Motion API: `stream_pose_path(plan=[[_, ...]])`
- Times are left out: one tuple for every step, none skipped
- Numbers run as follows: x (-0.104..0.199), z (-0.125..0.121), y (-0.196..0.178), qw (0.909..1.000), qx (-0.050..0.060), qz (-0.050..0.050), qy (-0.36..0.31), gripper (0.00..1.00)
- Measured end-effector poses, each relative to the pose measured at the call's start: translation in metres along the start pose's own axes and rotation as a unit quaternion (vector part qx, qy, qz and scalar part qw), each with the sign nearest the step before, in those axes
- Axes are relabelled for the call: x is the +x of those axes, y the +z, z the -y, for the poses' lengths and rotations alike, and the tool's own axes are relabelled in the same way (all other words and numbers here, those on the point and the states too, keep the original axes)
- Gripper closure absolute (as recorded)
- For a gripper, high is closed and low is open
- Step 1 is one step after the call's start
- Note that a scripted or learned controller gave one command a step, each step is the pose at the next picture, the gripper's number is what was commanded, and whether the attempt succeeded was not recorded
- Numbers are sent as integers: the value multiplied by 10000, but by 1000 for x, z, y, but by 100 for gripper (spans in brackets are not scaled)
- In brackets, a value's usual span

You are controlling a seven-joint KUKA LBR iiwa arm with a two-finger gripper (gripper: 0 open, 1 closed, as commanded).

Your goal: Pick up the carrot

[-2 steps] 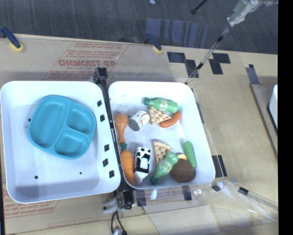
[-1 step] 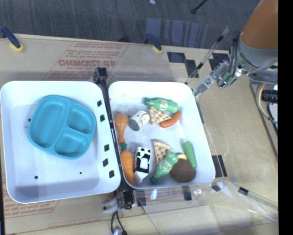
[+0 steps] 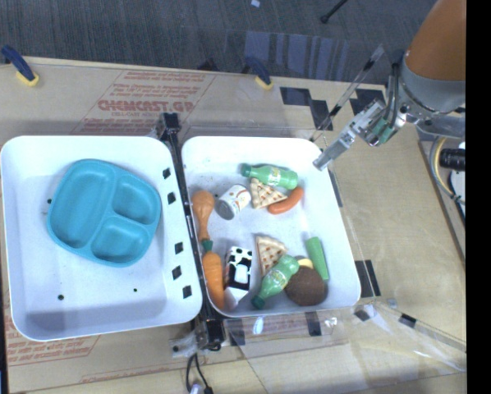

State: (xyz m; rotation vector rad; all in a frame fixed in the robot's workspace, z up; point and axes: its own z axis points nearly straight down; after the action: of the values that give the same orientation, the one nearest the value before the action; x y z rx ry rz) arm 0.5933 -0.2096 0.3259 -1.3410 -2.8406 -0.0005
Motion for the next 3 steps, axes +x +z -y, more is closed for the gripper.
stream_pose_path(plan=[[47,-54,61,9986,4,-19,-535,0],[65,-90,10,9920,-5,16,-1264,0],[96,-152,89,9810,13,-20,-1940,0]])
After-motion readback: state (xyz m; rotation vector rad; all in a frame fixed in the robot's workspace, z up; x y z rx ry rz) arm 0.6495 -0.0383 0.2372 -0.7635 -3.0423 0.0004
